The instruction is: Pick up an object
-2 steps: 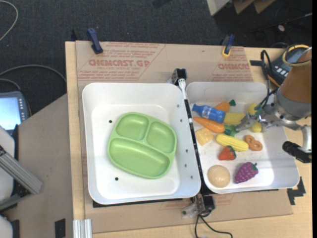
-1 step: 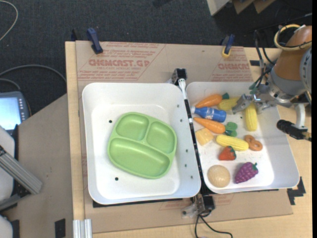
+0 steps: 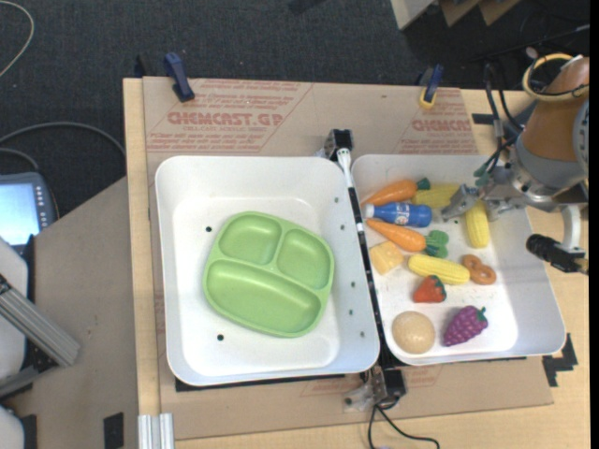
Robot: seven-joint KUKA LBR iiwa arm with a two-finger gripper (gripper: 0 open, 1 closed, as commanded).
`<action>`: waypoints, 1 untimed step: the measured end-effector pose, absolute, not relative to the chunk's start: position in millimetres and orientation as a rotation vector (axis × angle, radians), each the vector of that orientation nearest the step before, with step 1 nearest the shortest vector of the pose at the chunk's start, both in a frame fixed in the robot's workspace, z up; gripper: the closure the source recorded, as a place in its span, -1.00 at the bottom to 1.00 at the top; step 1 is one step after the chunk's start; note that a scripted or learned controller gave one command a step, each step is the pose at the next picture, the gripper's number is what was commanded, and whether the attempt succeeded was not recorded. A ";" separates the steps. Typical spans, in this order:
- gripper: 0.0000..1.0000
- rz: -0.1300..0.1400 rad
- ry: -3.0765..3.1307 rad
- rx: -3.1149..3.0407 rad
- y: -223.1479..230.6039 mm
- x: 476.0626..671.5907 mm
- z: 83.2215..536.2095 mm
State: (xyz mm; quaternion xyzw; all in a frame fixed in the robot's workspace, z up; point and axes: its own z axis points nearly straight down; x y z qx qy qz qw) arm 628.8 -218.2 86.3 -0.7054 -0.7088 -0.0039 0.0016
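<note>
Starting at the near edge of my feed, I count two white bins side by side on the bench. The left bin (image 3: pixel 178 251) holds one green divided plate (image 3: pixel 269 272) with three compartments. The right bin (image 3: pixel 533 316) holds the toy food. Nearest me are one beige round piece (image 3: pixel 413 331) and one purple grape bunch (image 3: pixel 465 325), just beside each other. Behind them sit one red strawberry-like piece (image 3: pixel 430 290), one yellow corn cob (image 3: pixel 439 268) lying flat, and one brown pretzel (image 3: pixel 479 269) touching the cob's right end. One pale yellow cheese wedge (image 3: pixel 386 256) lies by the bin's left wall. I count two orange carrots: one (image 3: pixel 404 237) in the middle, another (image 3: pixel 390 193) at the far left. Between them lies one blue and white bottle (image 3: pixel 401 215); its label is too small to read. Further back are one yellow piece (image 3: pixel 436 195) and a second corn cob (image 3: pixel 476 225), upright in the picture.

The gripper (image 3: pixel 479 200) hangs over the far right of that bin, just above the second cob. I cannot tell how its fingers stand or whether they have anything.

Beyond the bins, the brown board (image 3: pixel 234 115) reads "CHEMCAST GP" in red, repeated at the far right. Two blue clamps (image 3: pixel 178 76) (image 3: pixel 430 84) grip its far edge.
</note>
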 end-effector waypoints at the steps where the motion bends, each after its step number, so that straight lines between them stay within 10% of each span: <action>1: 1.00 -0.004 -2.227 -2.219 -221.5 628.3 96.5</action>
